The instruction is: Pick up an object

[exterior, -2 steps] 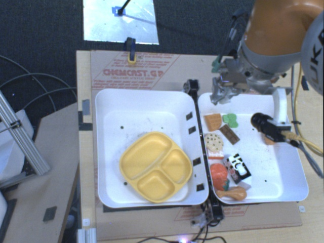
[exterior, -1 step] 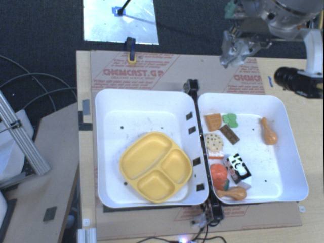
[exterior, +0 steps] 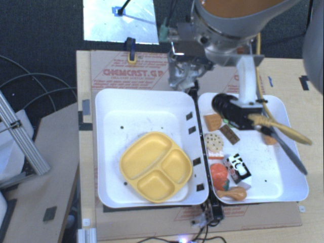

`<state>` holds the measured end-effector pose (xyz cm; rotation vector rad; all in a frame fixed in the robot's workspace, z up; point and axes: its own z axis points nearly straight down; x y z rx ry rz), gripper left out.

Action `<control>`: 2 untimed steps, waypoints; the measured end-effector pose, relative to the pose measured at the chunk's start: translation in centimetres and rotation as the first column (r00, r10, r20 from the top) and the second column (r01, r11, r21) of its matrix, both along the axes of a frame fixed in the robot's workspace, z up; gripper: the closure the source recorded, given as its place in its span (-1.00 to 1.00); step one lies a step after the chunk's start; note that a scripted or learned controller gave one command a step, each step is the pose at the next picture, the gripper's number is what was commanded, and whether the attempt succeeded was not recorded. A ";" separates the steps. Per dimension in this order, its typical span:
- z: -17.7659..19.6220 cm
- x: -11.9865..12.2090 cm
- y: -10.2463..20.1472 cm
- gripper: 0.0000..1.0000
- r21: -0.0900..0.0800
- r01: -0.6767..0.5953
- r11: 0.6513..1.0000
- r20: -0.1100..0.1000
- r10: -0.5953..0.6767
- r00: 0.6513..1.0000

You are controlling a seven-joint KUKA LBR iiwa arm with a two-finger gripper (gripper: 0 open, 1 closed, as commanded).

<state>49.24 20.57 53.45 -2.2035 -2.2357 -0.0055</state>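
Observation:
My gripper hangs under the grey and orange arm, over the back rim where the two bins meet. Nothing shows between its tips. The left bin holds a yellow divided plate. In the right bin lie a tan bread piece, a brown bar, a speckled cookie, a red tomato, a black and white toy and an orange drumstick. All of these lie in front of the gripper and apart from it.
A small orange piece and a grey blade-like utensil lie at the right bin's right side. Cardboard lies behind the bins, with a blue and yellow clamp on it. A shiny sheet lies further back.

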 end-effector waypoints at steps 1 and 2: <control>-9.7 4.9 -8.8 1.00 -0.010 0.022 1.000 -0.007 -0.022 1.000; 0.5 8.7 -13.1 1.00 -0.004 0.018 1.000 0.014 -0.018 1.000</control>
